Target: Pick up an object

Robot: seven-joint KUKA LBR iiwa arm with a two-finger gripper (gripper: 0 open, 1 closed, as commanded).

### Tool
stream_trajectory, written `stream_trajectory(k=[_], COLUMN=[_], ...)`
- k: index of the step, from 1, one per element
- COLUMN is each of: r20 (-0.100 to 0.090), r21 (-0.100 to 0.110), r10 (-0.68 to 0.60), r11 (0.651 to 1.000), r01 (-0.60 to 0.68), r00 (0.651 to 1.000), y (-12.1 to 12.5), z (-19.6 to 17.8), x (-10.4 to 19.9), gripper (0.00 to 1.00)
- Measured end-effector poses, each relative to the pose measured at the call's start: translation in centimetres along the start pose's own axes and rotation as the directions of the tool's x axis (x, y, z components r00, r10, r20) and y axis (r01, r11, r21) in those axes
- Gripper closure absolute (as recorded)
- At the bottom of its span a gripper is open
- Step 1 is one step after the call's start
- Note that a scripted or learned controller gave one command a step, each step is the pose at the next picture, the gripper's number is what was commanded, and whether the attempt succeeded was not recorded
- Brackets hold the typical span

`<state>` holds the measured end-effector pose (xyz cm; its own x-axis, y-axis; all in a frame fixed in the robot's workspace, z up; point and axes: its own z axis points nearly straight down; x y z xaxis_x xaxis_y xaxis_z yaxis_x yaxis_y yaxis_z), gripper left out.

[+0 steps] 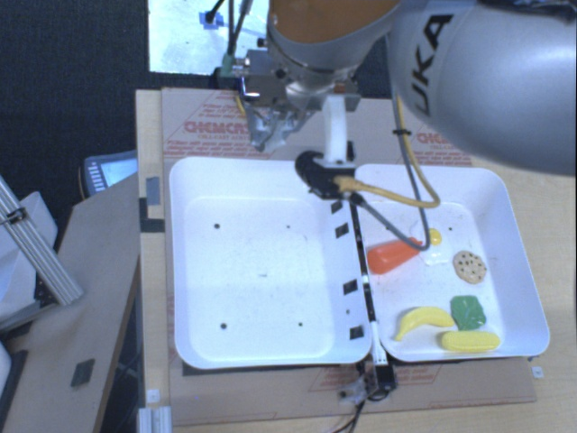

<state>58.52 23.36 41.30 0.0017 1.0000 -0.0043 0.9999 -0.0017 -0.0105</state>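
Observation:
The right bin (516, 242) holds several toy foods: an orange carrot (392, 257), a white fried egg (433, 239), a round cookie (469, 266), a yellow banana (424, 320), a green piece (467, 311) and a yellow corn cob (469, 340). My gripper (269, 132) hangs high over the far rim of the left bin (194, 269), well away from all the objects. Nothing can be seen in it.
A black fitting (315, 171) with a yellow cable (388, 192) sits at the far end of the divider between the bins. The big grey arm body (487, 70) covers the upper right. Cardboard (207, 124) lies under the bins.

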Motion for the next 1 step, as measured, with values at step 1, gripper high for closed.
stream_trajectory(k=[1], r20=[-0.011], r21=[-0.026], r10=[-0.006], r11=[1.0], r01=[0.006], r00=[1.0], y=[0.32], z=[-13.06], x=[0.01], gripper=[1.0])
